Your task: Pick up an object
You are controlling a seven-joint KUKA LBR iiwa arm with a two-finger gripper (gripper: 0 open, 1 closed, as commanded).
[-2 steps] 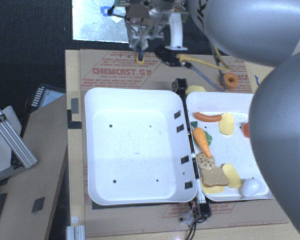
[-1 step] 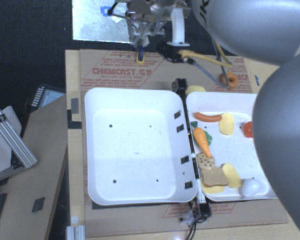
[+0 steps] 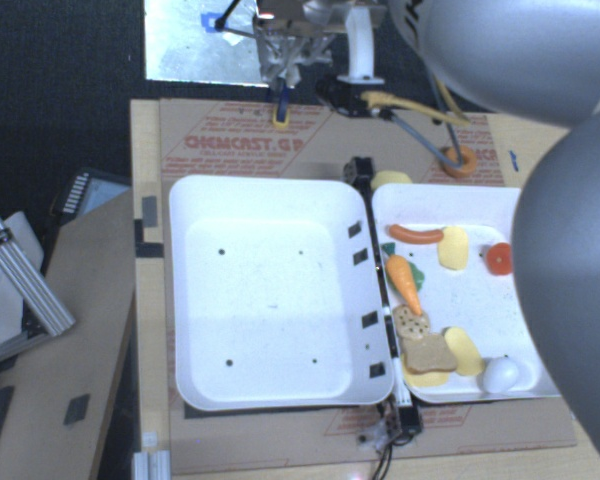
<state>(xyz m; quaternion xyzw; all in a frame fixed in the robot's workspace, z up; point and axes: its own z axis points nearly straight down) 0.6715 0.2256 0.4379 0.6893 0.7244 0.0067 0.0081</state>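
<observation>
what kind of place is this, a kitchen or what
Likely a robot lab bench, not a kitchen: a robot arm hangs over two white bins, and the food in them looks like toys, such as a carrot.

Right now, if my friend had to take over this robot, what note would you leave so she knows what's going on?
Hand: raised above the far end of the bench, beyond both bins. I can't tell if it is open or shut, and I see nothing in it.
Things: all the toy food sits in the right bin: a sausage, a carrot, a tomato, a slice of bread, a white egg and some yellow pieces.
Left bin: no food in it.
Done: nothing picked up yet.
Left: bring the hand down over the right bin and pick up one thing.
</observation>
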